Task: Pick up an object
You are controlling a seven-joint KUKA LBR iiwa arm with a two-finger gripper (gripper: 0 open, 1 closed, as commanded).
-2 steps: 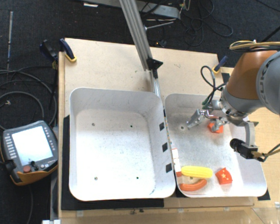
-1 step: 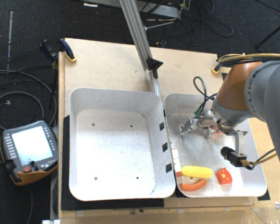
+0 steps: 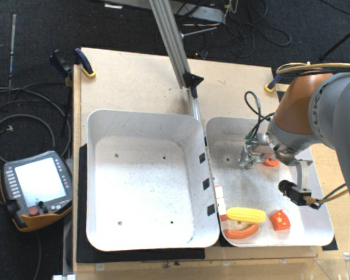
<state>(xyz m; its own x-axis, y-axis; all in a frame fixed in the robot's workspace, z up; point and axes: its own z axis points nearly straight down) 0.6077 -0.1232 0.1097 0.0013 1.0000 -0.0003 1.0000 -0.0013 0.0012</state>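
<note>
Reaching into the right bin [image 3: 313, 192], the gripper [image 3: 249, 160] hung beside an orange object [image 3: 272, 162] — finger opening could not be told.

Gripper [image 3: 249, 160] low in right bin [image 3: 222, 146] — beside orange piece [image 3: 272, 162]

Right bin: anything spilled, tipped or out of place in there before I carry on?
Nothing stands out. The right bin holds a yellow corn cob, an orange sausage-like piece just in front of it and a small red piece, all lying near its front edge. The gripper sits low over the bin beside a small orange object.
</note>
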